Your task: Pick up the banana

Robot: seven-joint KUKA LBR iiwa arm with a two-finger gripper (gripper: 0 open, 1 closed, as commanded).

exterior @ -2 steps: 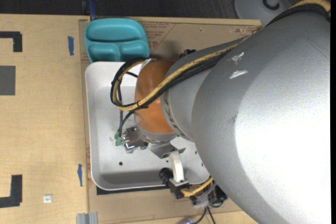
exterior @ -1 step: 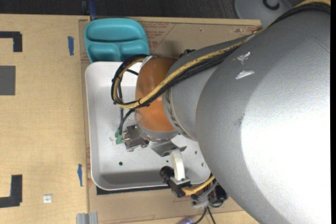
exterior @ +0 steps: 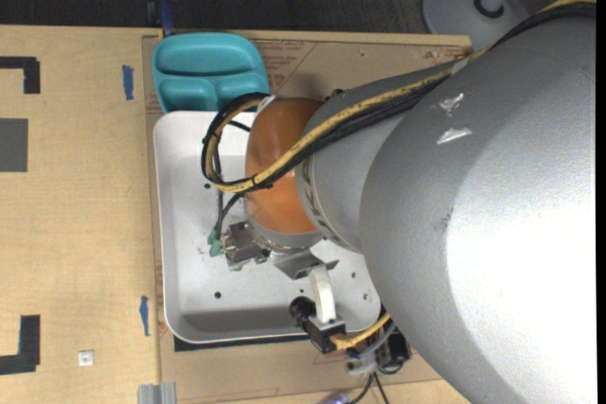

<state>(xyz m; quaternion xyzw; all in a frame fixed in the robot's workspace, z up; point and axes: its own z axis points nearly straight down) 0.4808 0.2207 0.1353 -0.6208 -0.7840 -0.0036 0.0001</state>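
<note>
Nearest your camera, the grey arm [exterior: 473, 203] filled the right side, its orange band [exterior: 279, 166] hanging over the white bin [exterior: 180, 203]. Black and yellow cables [exterior: 222, 147] looped off the wrist above the bin floor. You could see the wrist hardware [exterior: 248, 246] low over the bin's middle, but the gripper was hidden beneath it, so its grasp could not be told. Your banana was hidden too. A teal tray [exterior: 208, 71] sat just beyond the bin's far edge.
</note>
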